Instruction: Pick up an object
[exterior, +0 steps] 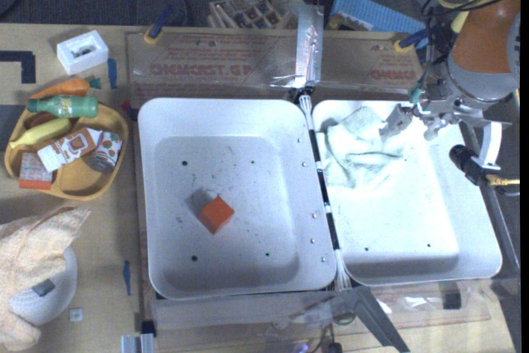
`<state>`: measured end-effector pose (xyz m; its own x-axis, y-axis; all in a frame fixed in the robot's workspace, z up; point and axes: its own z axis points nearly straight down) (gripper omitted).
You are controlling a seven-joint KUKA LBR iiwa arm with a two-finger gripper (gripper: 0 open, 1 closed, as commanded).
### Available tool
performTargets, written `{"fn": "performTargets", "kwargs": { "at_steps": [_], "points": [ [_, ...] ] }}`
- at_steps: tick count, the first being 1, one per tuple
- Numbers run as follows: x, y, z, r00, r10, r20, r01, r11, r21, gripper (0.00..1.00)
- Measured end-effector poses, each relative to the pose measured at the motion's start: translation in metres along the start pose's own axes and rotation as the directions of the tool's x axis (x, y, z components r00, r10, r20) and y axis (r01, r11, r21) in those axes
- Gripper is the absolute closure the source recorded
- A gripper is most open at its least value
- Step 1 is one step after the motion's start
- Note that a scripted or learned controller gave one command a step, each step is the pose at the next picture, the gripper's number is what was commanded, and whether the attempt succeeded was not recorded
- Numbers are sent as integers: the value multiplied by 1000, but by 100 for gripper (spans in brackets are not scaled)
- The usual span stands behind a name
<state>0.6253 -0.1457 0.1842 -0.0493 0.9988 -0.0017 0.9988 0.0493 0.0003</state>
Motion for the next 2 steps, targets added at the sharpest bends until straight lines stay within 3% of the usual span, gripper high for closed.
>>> {"fn": "performTargets", "kwargs": {
  "at_steps": [1, 2],
  "points": [
    [-29, -5, 90, 998, -61, -1, 61, 998, -2, 0],
    [-37, 14, 92, 1000, 22, 0, -22, 1000, -4, 0]
  ]
}}
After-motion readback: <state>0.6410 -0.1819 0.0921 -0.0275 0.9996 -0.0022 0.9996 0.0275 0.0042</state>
